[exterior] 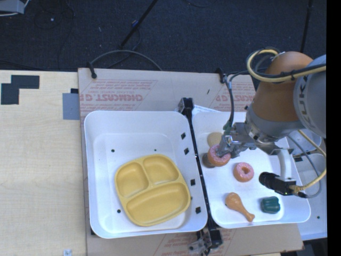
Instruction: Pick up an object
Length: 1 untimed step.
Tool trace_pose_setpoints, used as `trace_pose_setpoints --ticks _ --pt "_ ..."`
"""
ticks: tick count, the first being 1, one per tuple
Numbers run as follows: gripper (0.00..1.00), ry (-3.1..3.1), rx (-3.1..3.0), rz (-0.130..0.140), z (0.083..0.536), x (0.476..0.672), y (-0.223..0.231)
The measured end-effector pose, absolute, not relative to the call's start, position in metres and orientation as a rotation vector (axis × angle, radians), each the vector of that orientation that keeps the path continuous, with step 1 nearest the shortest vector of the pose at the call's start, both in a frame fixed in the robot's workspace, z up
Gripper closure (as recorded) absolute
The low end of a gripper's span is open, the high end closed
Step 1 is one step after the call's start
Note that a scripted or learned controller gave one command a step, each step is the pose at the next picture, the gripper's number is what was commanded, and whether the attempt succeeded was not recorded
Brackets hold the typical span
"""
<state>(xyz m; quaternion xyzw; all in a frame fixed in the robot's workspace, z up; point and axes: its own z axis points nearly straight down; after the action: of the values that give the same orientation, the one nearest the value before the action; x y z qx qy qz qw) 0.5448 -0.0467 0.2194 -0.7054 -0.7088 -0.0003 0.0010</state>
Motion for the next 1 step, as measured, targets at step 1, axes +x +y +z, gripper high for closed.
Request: trace_pose_setpoints --ticks 1 --pt "1.0 -2.224 -2.215 0.001 0.2159 0.5673 -0.0092"
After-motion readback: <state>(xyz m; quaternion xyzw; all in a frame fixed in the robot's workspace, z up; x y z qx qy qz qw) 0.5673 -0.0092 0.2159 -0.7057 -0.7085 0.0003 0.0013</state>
